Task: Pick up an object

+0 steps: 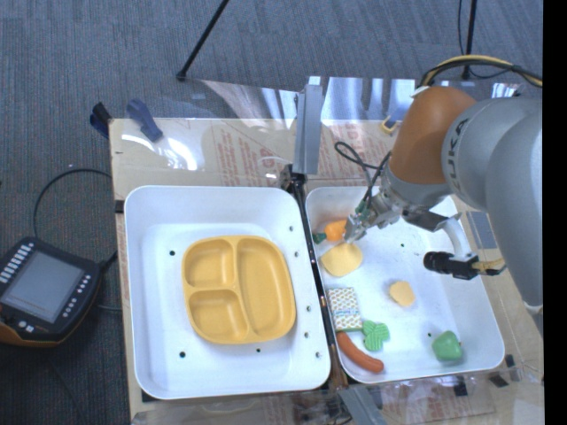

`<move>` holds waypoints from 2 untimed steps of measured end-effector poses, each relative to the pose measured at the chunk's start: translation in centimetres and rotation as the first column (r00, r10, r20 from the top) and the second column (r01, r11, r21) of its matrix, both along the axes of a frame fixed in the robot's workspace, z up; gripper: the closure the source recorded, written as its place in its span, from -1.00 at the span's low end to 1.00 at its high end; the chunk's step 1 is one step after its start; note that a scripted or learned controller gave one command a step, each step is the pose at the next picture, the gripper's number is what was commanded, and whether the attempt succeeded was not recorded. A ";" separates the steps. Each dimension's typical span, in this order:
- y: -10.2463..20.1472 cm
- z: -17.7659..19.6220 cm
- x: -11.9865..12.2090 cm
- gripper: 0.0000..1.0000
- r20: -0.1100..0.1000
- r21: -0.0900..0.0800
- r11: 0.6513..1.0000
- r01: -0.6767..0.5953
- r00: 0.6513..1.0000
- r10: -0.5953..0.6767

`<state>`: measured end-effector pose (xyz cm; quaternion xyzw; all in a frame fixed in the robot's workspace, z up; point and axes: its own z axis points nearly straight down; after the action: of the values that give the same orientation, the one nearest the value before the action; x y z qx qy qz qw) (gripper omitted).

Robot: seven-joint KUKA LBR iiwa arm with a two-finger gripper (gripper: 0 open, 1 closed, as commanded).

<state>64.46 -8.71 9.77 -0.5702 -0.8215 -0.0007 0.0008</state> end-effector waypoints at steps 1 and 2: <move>0.0 -0.1 0.0 -1.00 -0.001 0.000 1.000 0.000 1.000 0.000; -1.4 -1.2 -6.3 -1.00 -0.005 -0.001 0.998 -0.059 0.998 0.059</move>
<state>58.19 -10.08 8.61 -0.5458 -0.8379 0.0011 0.0025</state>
